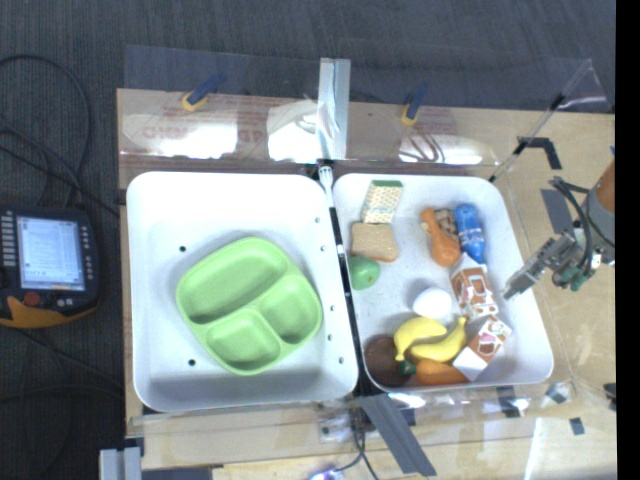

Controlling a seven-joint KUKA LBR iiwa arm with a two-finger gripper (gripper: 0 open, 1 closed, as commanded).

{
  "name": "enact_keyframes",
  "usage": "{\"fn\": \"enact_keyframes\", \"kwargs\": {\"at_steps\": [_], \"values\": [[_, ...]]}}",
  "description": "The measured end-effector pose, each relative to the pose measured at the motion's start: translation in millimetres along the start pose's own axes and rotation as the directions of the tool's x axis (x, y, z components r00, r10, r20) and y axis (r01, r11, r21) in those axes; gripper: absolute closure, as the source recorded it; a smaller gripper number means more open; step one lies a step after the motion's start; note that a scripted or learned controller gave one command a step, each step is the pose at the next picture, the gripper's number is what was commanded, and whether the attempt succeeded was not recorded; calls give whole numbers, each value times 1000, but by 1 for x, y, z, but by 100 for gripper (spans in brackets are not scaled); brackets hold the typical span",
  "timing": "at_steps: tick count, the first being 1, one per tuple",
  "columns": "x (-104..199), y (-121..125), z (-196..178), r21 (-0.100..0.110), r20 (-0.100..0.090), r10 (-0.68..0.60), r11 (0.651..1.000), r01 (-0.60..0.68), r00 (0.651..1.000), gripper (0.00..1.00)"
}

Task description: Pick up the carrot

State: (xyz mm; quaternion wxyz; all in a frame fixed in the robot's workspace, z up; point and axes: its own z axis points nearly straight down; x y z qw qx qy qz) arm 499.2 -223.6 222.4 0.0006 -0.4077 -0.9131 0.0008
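While the jaws (pixel 522 284) hung over the right rim of the right bin (pixel 530 298), I could not tell how they stood. Well apart from them, the carrot (pixel 437 373) lay at that bin's front edge, touching the banana (pixel 432 339) above it and a small printed carton (pixel 487 340) to its right. That carton's writing was too small to read. A green divided plate (pixel 250 303) sat in the left bin (pixel 160 218).

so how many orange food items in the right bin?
2. One orange piece lies near the far wall, beside the blue bottle. The carrot lies at the near wall, partly under the banana. More may be hidden in that pile.
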Motion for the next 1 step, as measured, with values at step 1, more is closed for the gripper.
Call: {"fn": "enact_keyframes", "kwargs": {"at_steps": [1], "values": [[-23, 29, 21, -1, 3, -233, 972, 233, 972, 100]]}}
